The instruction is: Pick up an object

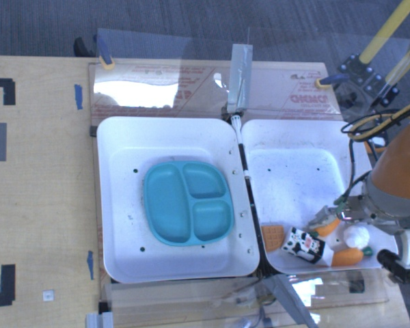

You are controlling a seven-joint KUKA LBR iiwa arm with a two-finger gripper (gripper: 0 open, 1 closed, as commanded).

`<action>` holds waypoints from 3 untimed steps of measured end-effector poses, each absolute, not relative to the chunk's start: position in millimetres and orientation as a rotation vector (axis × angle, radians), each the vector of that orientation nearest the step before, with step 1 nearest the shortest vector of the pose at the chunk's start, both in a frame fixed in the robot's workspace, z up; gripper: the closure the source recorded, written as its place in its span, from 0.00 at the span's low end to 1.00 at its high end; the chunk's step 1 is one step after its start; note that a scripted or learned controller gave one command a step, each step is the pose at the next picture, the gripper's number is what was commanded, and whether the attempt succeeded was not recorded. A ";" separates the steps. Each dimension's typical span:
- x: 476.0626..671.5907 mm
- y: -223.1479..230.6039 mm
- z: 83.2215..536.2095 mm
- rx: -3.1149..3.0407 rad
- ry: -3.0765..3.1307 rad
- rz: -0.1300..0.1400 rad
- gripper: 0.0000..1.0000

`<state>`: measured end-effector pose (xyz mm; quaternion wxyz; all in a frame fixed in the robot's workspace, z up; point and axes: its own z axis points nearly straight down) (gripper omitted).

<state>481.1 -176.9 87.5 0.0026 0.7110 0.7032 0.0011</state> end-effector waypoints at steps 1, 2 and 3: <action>483.1 -177.1 99.1 2.226 2.202 0.008 1.00; 480.1 -208.2 136.0 2.189 2.250 0.001 1.00; 514.2 -176.6 219.3 2.229 2.207 0.007 1.00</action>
